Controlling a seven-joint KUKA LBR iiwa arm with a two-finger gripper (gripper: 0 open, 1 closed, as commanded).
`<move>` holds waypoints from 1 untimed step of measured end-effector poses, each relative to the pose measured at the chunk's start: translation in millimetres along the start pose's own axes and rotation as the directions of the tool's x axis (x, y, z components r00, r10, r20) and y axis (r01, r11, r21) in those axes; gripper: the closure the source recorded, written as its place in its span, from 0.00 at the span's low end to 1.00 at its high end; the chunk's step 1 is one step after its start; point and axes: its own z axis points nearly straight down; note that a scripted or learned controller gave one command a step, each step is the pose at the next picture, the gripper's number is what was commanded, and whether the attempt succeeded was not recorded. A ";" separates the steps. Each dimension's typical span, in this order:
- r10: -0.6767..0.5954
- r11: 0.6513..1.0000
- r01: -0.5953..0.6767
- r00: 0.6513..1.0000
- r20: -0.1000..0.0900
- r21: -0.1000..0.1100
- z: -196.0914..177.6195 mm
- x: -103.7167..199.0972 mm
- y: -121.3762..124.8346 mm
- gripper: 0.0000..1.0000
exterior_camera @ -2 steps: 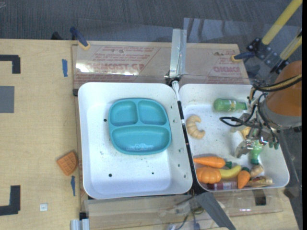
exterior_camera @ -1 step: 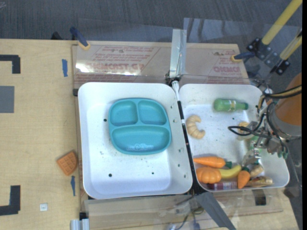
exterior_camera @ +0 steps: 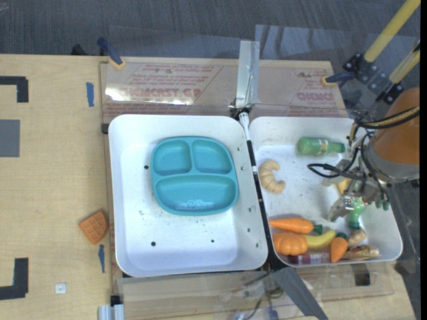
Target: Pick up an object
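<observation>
Gripper (exterior_camera: 347, 209) low in right bin (exterior_camera: 393, 245), just above carrot (exterior_camera: 338, 249); grip unclear, nothing lifted yet, pick pending.

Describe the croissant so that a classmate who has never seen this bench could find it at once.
Start at the right-hand white bin, the one crowded with toy food. Look along its left wall, near the divider between the bins: the croissant lies there alone on bare white floor. It is the only pale tan, curved, ridged piece; the bottle is green, and the carrot is orange.
</observation>
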 end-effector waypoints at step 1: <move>-0.002 1.000 0.002 1.000 0.013 0.001 -13.7 -3.6 0.7 1.00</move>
